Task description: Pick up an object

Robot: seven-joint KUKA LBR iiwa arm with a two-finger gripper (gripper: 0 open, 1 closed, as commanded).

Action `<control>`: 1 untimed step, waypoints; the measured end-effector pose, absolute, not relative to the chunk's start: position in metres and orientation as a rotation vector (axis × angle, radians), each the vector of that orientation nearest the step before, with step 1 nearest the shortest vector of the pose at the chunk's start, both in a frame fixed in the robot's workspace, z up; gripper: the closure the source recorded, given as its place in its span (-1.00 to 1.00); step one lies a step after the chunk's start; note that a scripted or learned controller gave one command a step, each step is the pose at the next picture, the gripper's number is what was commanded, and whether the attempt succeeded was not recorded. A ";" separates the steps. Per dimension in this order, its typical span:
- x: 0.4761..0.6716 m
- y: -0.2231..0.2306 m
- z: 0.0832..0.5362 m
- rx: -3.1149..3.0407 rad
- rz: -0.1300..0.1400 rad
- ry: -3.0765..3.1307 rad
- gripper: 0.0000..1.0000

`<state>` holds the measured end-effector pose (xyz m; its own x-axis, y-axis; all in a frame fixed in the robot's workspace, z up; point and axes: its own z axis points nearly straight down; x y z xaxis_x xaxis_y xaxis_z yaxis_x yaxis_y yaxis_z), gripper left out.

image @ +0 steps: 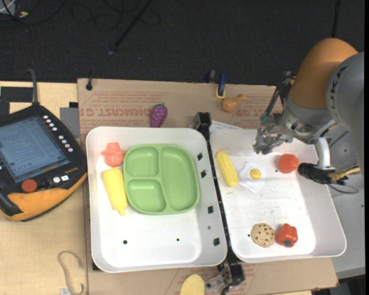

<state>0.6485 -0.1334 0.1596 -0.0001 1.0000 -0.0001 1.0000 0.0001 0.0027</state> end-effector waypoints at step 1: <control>0.648 -0.142 0.209 2.219 0.002 2.220 1.00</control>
<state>0.6480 -0.1416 0.2090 -0.0006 1.0000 -0.0008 1.0000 0.0006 0.0029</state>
